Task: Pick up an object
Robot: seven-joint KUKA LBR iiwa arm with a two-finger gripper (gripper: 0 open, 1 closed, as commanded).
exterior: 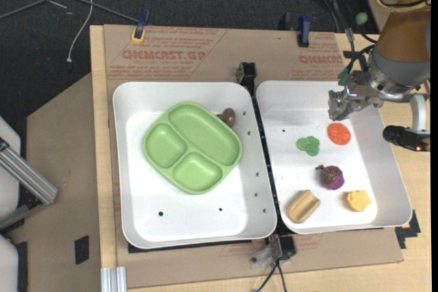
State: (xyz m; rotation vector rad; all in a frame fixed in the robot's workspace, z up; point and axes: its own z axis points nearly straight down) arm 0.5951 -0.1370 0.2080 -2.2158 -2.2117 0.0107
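Objects for picking lie scattered in the right bin (287,102), all of them on the near side of the gripper (340,109), which hangs over that bin's far right part. Closest to the fingers is an orange-red round piece (339,134), just below them and apart from them, with bare white floor showing between. A small green leafy piece (308,144) sits down and to the left of the fingers, beside the orange-red one. Farther toward the near rim, a dark purple round item (332,176) rests roughly under the fingers' line, and beyond it a yellow lump (358,200) and a tan bread-like roll (302,206) lie near the front wall. The gripper's dark metal tip is small and partly in shadow here, so how wide it stands is not something I can tell, though nothing appears lodged in it. Well to the left of the fingers, across the divide between the bins, the left bin (137,202) carries a green divided tray (193,147), with a small brown object (227,117) touching the tray's far right edge.
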